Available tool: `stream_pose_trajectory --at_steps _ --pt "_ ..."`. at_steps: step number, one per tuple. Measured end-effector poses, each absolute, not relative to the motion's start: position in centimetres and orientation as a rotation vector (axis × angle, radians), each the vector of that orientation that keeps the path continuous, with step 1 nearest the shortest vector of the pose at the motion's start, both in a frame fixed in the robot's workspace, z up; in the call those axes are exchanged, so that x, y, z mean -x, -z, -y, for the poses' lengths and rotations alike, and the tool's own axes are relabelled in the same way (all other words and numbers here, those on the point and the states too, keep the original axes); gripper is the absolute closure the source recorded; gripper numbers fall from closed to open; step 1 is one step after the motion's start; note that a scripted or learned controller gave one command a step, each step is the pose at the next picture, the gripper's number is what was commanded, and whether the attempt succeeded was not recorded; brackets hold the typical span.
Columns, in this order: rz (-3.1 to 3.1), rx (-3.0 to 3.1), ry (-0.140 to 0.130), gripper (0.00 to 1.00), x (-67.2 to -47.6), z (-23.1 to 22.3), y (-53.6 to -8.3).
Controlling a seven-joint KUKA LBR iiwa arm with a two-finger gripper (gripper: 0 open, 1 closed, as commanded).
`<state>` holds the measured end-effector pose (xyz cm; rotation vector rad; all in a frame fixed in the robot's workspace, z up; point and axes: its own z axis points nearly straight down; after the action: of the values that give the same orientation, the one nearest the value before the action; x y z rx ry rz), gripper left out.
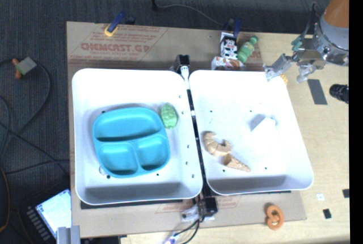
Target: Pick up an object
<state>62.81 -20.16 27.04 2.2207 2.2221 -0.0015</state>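
- The arm (340, 4) reaches in from the right, its orange band at the top right corner, and its gripper (290, 67) hangs over the far right corner of the right bin (295, 141).
- The jaws are spread apart, with nothing between them.
- In the right bin, a tan croissant (216, 144) lies near the left wall, and a small cone-shaped pastry (236, 163) lies just beside it, toward the front.
- A small pale grey block (262, 122) lies in the same bin, apart from the pastries and well below the gripper.
- The left bin (85, 89) holds a blue divided tray (131, 142) with three compartments.
- A green round lump (169, 116) rests just beside the tray's upper right corner, close to the bin's right wall.
- Both bins sit side by side on the desk (329, 146).
- Behind the bins, a small printed packet (227, 51) and a green bottle-like thing (246, 50) lie together on the desk.
- An orange ring (274, 217) lies on the desk in front of the right bin.
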Motion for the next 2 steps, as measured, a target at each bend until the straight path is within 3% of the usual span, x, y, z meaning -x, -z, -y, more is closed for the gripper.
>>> stream_pose_trajectory --at_steps 1,2 --pt "-2.229 -2.224 0.0 0.0 -59.9 22.1 -13.5" --pt "-2.222 -2.222 0.001 0.0 -52.8 20.0 -11.6"
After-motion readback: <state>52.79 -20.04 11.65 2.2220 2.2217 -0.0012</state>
